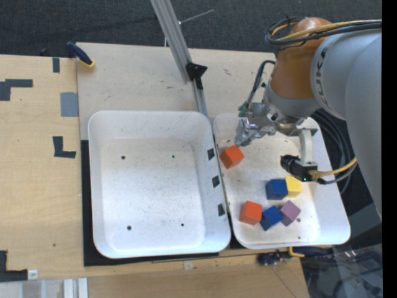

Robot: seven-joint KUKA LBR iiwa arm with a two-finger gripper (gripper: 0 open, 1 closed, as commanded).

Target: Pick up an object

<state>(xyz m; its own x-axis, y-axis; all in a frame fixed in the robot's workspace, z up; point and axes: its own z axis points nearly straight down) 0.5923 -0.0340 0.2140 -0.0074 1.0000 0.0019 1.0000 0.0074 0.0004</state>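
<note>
Camera view, arm: the grey arm with its orange band is reaching in from the right and hanging over the right bin (322, 231).
Camera view, hand: the hand (243, 139) is pointing down and leftward at the upper left part of that bin, its tip lying just beside the orange cube (232, 156); from where I am standing I cannot tell how wide it is standing or whether it is gripping anything.
Camera view, task's thing: the orange cube is sitting tilted near the bin's left wall, apart from the other blocks, and looking like the likeliest target.
Camera view, other blocks: a blue cube (276, 189) is touching a yellow cube (293, 186) mid-bin; lower down a second orange cube (250, 212), a dark blue cube (271, 217) and a purple cube (289, 212) are crowding together.
Camera view, left bin (99, 129): it is lying alongside on the tabletop (37, 185).
Step in hand, my judgement: the arm seems to be closing on the lone orange cube.
Doing it well: I would be centring the cube in the grip, squaring to its flat faces since it is sitting turned, keeping off the bin wall, then lifting straight.
</note>
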